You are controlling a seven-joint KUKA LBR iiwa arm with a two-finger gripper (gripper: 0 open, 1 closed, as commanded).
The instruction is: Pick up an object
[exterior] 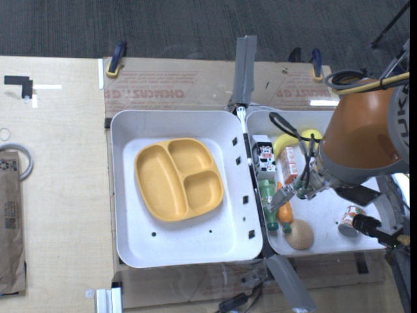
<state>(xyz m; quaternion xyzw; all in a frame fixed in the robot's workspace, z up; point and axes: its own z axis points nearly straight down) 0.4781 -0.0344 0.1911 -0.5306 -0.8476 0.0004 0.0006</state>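
Jaws down in the right bin [326,240], gripper [285,199] low near its left wall; whether they stand open or closed cannot be told (wrist hides them). Cramped on that side: green bottle [268,201] against the wall, its long axis running along it, just left of the jaws. Orange carrot-like piece [285,211] just beneath them. Brown round object [300,235] nearer the front rim. Yellow divided plate [179,178] lies in the left bin [130,240], well apart.
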